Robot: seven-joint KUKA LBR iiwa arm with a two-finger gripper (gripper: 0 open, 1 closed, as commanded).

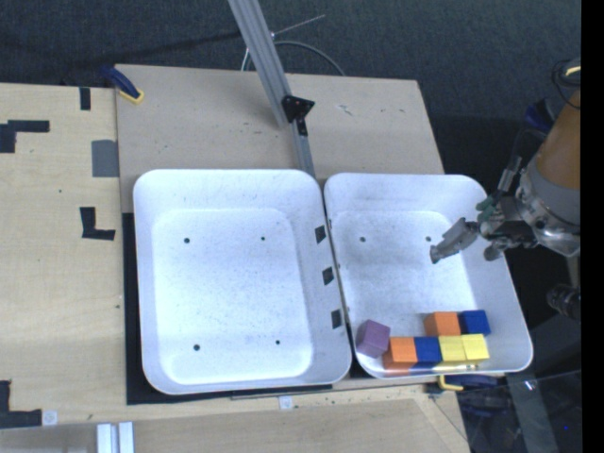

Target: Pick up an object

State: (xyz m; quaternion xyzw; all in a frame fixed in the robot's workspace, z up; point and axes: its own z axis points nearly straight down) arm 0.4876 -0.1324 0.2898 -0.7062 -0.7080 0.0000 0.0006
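Note:
Several small blocks lie along the front edge of the right bin [396, 196]. A purple block [374, 336] is leftmost, then an orange block [403, 350], a blue block [427, 349] and two yellow blocks [453, 348]. Behind them sit another orange block [441, 324] and a blue block [474, 322]. My gripper [464, 251] hangs over the right side of that bin, well behind the blocks, open, with nothing between its fingers [445, 244].
The left bin [151, 253] stands beside the right one, with black clips along the shared rims. A slanted metal pole [260, 41] crosses the bench behind the bins. The wooden benchtop extends left and back.

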